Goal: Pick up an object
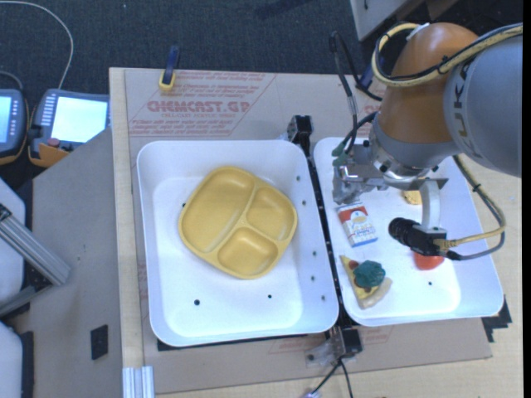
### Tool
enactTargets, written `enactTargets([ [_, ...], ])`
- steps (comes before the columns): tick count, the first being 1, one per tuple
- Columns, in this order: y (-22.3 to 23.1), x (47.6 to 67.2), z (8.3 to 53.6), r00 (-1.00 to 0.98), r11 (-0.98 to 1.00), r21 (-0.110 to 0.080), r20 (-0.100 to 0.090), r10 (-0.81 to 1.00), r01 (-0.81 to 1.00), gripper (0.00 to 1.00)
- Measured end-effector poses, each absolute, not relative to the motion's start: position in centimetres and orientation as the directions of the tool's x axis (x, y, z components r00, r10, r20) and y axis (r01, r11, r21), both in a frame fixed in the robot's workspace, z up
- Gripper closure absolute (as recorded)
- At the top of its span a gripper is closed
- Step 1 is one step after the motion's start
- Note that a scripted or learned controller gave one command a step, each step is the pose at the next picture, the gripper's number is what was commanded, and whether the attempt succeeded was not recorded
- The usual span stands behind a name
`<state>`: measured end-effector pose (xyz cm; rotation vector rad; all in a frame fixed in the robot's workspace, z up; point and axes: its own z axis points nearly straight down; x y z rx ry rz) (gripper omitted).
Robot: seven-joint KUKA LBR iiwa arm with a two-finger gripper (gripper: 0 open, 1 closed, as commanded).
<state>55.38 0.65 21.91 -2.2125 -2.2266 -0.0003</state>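
Arm over the right bin (473, 301) at frame right; tool (353, 181) hangs near that bin's upper-left part, just above a small red-and-white box (358, 225), grip state cannot be told (wrist blocks it). Lower in the same bin: a yellow wedge with a green lump (368, 278) and a red piece (428, 261). Left bin (158, 222) at centre frame carries a yellow divided plate (238, 221).

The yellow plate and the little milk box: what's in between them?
In the camera view, between the yellow plate and the milk box lie bare white bin floor and the two bins' touching rims.
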Motion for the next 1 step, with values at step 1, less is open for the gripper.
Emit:
enactTargets([
  [1,6.56,57.24,21.29,-0.007,0.007,0.002,0.002,1.000,1.000,1.00],
])
